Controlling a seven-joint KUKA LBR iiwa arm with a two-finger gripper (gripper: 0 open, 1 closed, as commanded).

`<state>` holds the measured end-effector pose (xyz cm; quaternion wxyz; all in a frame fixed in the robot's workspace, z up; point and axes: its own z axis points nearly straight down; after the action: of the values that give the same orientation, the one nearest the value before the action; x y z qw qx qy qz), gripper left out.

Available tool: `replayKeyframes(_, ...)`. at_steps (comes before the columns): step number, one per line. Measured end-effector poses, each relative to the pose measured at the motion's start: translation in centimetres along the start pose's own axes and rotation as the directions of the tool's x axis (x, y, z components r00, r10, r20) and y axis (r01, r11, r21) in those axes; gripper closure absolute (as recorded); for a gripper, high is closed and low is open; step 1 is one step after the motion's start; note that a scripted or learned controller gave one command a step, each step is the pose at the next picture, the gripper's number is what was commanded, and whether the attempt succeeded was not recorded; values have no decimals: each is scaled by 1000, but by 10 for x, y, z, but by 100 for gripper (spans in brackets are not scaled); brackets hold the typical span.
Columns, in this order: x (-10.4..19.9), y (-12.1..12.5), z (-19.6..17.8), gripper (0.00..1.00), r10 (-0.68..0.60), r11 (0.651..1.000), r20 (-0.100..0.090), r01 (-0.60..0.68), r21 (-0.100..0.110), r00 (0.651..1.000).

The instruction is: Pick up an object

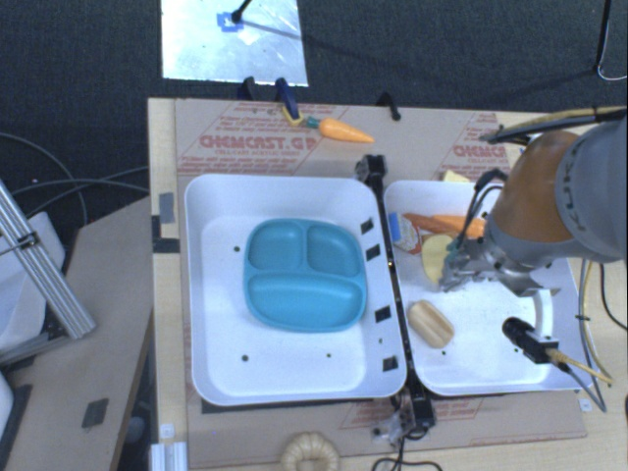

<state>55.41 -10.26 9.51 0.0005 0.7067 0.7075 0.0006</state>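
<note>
Camera view looks down on the desk point(196, 116) with two white bins side by side: the left bin point(211, 263) carries a blue divided plate point(304, 273) near its middle, and the right bin point(471, 361) holds the loose items. The gripper point(453, 273) sits low in the right bin, toward its left half, over a pale yellow piece point(435, 256); whether it is open or closed cannot be told from this angle (the wrist hides it). An orange carrot-like piece point(442, 225) lies just behind it, near the bin's far edge. A tan bread-roll-shaped object point(430, 323) lies apart from the gripper, close to the bin's left wall toward the near edge. Another toy carrot point(339, 130) rests on the desk beyond the bins.
</note>
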Motion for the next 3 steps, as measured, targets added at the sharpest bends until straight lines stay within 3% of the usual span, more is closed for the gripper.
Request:
replayKeyframes(2,6,9,-113,100,-3,1000,1,3,-5,1000)
replayKeyframes(3,6,10,-130,100,-3,1000,0,3,-1,1000)
